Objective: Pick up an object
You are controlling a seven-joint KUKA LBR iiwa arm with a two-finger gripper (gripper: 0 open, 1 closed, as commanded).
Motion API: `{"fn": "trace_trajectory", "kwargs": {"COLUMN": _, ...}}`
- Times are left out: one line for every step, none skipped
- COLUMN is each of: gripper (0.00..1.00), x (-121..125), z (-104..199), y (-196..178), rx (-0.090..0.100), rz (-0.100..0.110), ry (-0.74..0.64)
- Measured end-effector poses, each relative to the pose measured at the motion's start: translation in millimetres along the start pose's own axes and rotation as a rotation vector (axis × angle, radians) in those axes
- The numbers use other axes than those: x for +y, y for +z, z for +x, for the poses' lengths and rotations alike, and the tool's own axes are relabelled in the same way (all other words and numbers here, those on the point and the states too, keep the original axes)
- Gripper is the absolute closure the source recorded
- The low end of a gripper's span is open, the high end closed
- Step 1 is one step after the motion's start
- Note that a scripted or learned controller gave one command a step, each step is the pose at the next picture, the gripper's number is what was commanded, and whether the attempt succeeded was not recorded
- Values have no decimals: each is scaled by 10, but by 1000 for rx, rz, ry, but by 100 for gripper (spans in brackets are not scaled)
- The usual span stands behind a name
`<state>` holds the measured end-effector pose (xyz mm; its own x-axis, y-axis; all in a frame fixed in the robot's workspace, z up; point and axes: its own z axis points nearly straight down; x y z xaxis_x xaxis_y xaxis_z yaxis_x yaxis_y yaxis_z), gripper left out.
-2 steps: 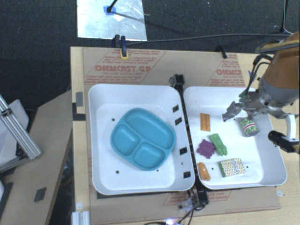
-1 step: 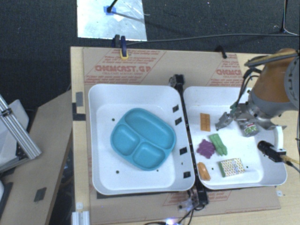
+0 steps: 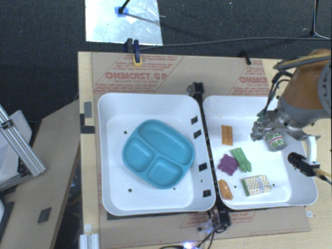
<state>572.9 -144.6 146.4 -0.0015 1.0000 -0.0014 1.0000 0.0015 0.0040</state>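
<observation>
stage: grasp under way, lift left | gripper low in right bin, I read its jaws as pinching the small cup | cup apparently not yet raised | other items lie untouched

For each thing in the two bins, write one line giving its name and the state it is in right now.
Blue divided plate: flat in left bin, nothing on it.
Orange block: lying flat, right bin.
Green piece: lying beside purple piece.
Patterned box: lying flat.
Orange carrot-like piece: at bin's left wall.
Small can: tilted, at gripper.
</observation>
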Motion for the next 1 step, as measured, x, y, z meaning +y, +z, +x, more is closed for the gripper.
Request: {"fn": "trace_trajectory", "kwargs": {"gripper": 100, "x": 64, "z": -96, "y": -568, "rx": -1, "rz": -3, "ry": -2}}
